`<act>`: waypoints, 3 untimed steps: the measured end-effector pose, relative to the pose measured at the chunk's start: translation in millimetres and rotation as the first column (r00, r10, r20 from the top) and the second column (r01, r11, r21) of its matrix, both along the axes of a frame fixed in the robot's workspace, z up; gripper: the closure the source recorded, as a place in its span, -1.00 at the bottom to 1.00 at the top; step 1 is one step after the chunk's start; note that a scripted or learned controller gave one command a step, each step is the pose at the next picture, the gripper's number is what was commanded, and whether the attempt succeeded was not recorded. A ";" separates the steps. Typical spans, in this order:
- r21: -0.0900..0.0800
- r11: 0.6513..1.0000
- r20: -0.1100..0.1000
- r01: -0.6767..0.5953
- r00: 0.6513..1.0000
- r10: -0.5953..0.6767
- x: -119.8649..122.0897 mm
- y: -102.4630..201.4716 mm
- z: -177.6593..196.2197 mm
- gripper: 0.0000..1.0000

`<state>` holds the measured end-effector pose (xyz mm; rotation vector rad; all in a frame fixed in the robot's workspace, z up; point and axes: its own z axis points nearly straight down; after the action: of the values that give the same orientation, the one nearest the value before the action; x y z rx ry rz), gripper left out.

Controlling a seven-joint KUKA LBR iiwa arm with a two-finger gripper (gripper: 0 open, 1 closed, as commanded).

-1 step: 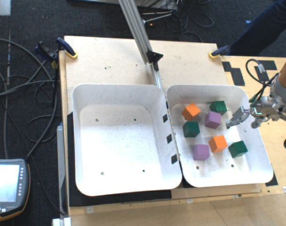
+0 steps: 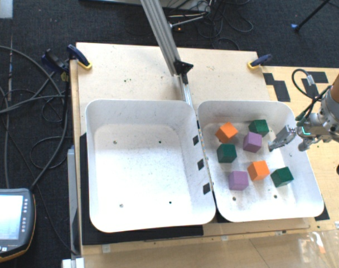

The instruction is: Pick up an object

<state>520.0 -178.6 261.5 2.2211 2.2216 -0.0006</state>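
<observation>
White right bin [image 2: 303,205]: square-set cubes [image 2: 252,142], no long axis; hand [image 2: 283,137] state unclear.

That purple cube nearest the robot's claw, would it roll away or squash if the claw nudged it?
The purple cube probably would not roll: it looks flat-sided and rests on a face, so it should slide on the smooth white bin. It looks solid and stiff, unlikely to squash. The green cube sits close behind it, so a nudge from the gripper may bump that.
</observation>
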 end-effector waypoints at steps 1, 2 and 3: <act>0.002 1.000 -0.005 0.000 1.000 0.000 -1.0 7.1 -45.3 -1.00; 0.003 1.000 -0.006 0.000 1.000 0.000 -2.2 17.7 -103.6 -1.00; 0.001 1.000 -0.003 0.000 1.000 0.000 4.3 20.6 -149.3 -1.00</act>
<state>524.3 -158.1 112.3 2.2238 2.2234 -0.0024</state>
